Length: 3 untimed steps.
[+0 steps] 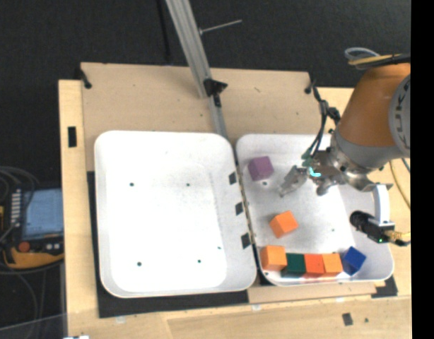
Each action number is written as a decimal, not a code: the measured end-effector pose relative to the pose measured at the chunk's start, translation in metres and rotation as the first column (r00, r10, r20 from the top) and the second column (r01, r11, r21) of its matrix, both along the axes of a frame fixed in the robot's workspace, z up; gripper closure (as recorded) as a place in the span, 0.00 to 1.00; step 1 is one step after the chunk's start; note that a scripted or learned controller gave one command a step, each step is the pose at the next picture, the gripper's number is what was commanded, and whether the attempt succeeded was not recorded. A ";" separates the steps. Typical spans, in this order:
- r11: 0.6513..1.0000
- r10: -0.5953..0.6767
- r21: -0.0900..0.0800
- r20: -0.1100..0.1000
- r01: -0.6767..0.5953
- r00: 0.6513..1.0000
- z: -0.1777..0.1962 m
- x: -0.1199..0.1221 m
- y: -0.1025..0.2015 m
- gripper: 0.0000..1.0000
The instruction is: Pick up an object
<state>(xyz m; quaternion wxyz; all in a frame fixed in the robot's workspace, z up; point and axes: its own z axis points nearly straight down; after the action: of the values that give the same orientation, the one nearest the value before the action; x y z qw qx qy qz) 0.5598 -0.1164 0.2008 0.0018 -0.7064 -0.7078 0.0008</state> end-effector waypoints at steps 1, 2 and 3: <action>1.000 -0.002 -0.001 0.005 0.002 1.000 0.002 0.001 0.000 0.00; 1.000 -0.005 -0.003 -0.001 0.005 1.000 -0.049 0.006 -0.010 0.00; 1.000 -0.005 -0.003 -0.001 0.005 1.000 -0.102 0.005 -0.011 0.00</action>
<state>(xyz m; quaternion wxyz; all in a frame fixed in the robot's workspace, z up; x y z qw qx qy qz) 0.5650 -0.1278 0.0991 0.0013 -0.7081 -0.7061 0.0020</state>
